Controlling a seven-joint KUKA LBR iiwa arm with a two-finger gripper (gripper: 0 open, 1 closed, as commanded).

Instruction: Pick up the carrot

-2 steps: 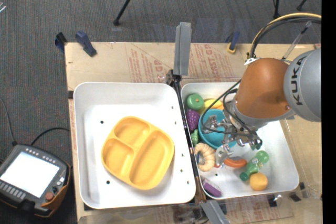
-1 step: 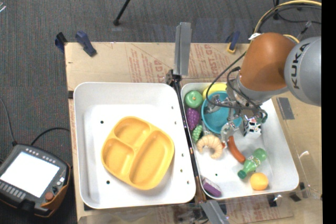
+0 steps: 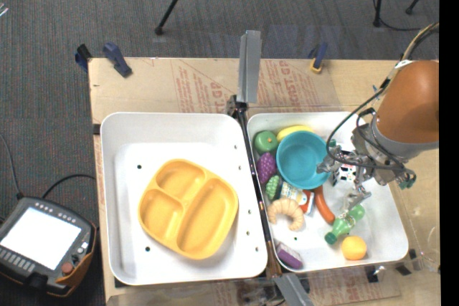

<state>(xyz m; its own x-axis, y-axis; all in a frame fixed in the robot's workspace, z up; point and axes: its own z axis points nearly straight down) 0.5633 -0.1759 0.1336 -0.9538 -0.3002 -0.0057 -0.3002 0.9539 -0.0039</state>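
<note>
The carrot [image 3: 325, 206] is a thin orange stick lying flat in the right bin [image 3: 387, 226], just below the teal bowl [image 3: 301, 158]. It sits between a beige croissant [image 3: 287, 212] and a green bottle [image 3: 343, 223]. My gripper [image 3: 357, 191] hangs over the right bin, a little to the right of the carrot and slightly above its upper end. Nothing is visibly held in it. The grey wrist and orange band [image 3: 410, 102] hide the bin's right wall behind them.
The right bin is crowded: a yellow fruit [image 3: 295, 131], green fruit [image 3: 265, 141], purple grapes [image 3: 267, 167], a small can [image 3: 292, 193], purple eggplant [image 3: 290, 255] and an orange [image 3: 353, 248]. A yellow divided plate [image 3: 188, 206] lies in the left bin [image 3: 122, 154].
</note>
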